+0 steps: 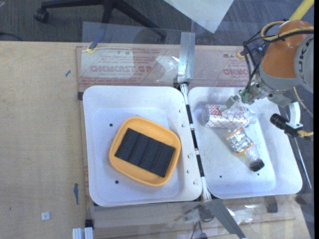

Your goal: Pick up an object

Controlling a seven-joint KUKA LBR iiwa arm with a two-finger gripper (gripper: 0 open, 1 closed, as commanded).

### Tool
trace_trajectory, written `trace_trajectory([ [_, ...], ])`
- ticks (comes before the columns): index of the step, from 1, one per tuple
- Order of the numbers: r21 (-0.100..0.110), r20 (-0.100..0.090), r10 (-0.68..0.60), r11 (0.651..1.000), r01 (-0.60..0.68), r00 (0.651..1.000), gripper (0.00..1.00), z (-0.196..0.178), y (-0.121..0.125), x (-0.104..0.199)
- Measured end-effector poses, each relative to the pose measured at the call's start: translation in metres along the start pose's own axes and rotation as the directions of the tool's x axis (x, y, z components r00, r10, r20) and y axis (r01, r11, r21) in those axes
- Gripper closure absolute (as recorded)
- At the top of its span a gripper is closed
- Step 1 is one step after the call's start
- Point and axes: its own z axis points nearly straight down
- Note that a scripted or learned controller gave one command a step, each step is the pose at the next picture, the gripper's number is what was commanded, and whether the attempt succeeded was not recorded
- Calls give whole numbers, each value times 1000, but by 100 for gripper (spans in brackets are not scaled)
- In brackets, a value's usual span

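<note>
In the right bin [284, 183] lies a crumpled red-and-white packet [227, 117]. Just below it, a small clear plastic bottle [242, 146] with a black cap rests on its side, cap toward the front right. My gripper [238, 100] hangs over the back of this bin, right at the packet's upper right edge. Whether it touches the packet is unclear. The left bin [99, 108] holds a yellow dish [144, 151] with a black ridged block [145, 152] lying in it.
A grey divider rail [193, 143] separates the two bins. A clear plastic sheet and a metal bracket [187, 59] stand behind them. The wooden bench [40, 133] extends to the left. The arm's orange band [283, 59] and cables sit above the right bin's back corner.
</note>
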Motion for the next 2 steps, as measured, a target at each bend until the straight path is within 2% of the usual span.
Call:
trace_trajectory([
  [2, 3, -4, -54, 999, 54, 999, 0, 0, 0, 2],
])
